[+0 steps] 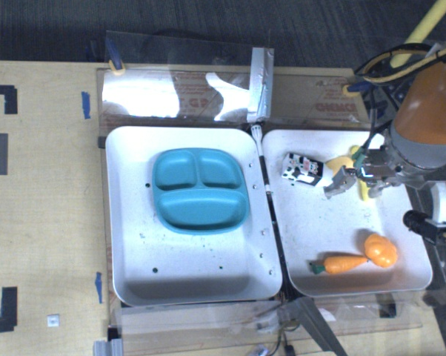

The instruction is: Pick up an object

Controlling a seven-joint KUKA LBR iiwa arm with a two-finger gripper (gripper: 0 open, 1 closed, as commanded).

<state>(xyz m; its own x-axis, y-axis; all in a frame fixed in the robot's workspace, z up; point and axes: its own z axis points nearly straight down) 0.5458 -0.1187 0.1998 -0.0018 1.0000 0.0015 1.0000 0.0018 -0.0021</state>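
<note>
Carrot (344, 263) and orange (381, 250) sit below the gripper (356, 178), grip state unclear, hovering by the banana (347, 162); approach step, next descend.

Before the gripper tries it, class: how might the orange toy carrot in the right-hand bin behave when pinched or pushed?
The orange toy carrot looks like smooth, rigid plastic, so it may slip from a pinch. Its tapered, rounded body lies flat on the right-hand white bin, so a sideways push would probably roll it. It seems light.

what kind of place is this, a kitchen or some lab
Most likely a robot test bench in a lab, not a kitchen: two white bins taped onto a wooden bench, a toy carrot, and the gripper above them.
</note>
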